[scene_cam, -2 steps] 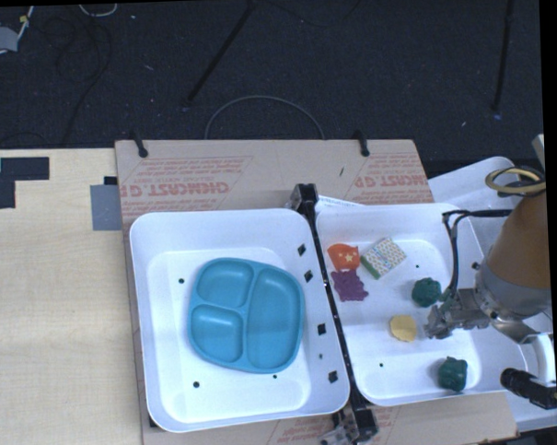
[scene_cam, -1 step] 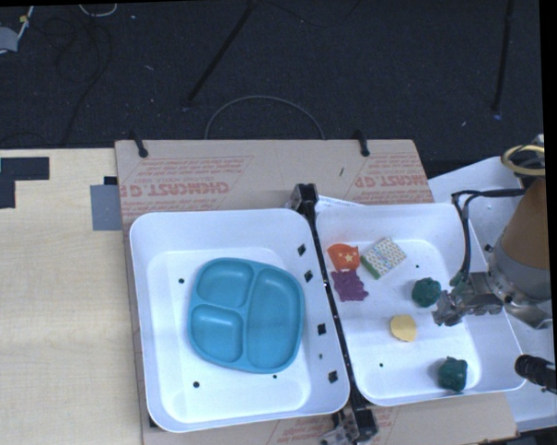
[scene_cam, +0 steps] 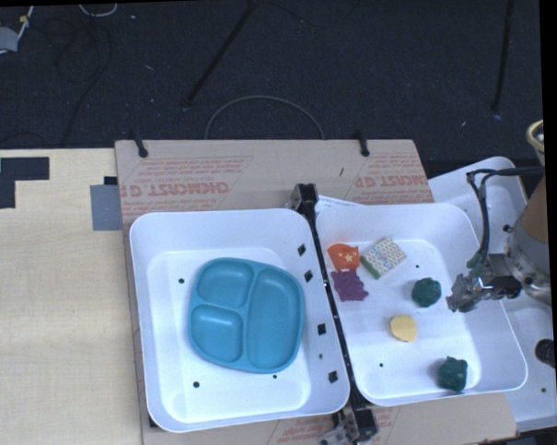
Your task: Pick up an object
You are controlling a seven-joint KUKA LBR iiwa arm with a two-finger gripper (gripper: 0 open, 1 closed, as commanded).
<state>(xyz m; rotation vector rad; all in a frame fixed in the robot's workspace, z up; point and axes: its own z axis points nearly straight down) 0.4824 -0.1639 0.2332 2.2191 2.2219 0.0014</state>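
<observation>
The right bin [scene_cam: 463,227] holds several small objects: a red-orange piece [scene_cam: 344,256], a purple piece [scene_cam: 349,287], a patterned green-and-white block [scene_cam: 383,257], a dark green lump [scene_cam: 426,292], a yellow round piece [scene_cam: 404,329] and a second dark green lump [scene_cam: 453,373]. My gripper [scene_cam: 466,294] hangs at the bin's right side, just right of the upper green lump and apart from it. Nothing shows between its fingers.
The left bin [scene_cam: 159,241] contains a blue divided plate [scene_cam: 246,313]. A black divider [scene_cam: 323,298] runs between the two bins. Brown cardboard [scene_cam: 258,176] lies under them, and cables [scene_cam: 480,199] loop at the right by the arm.
</observation>
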